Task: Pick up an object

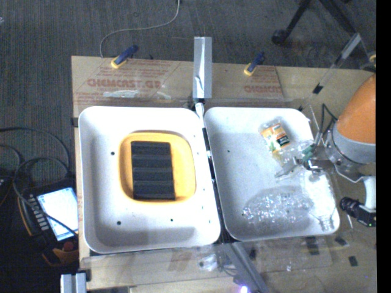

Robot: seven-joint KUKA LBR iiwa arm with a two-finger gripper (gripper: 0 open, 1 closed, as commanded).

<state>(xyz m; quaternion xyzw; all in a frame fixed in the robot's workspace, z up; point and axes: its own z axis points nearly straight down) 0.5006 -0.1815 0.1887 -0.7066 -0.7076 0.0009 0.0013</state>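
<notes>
At the frame's right, the tool [305,159] hangs over the right bin [244,163] beside a clear bottle [278,138], seemingly lining up; its grip state is unreadable.

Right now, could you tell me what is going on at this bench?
The arm reaches in over the right bin, its gripper low beside a small bottle with an orange label. Whether it has hold of anything is unclear. Crinkled clear plastic lies nearer the front of that bin. The left bin holds a yellow tray with a black insert.
</notes>
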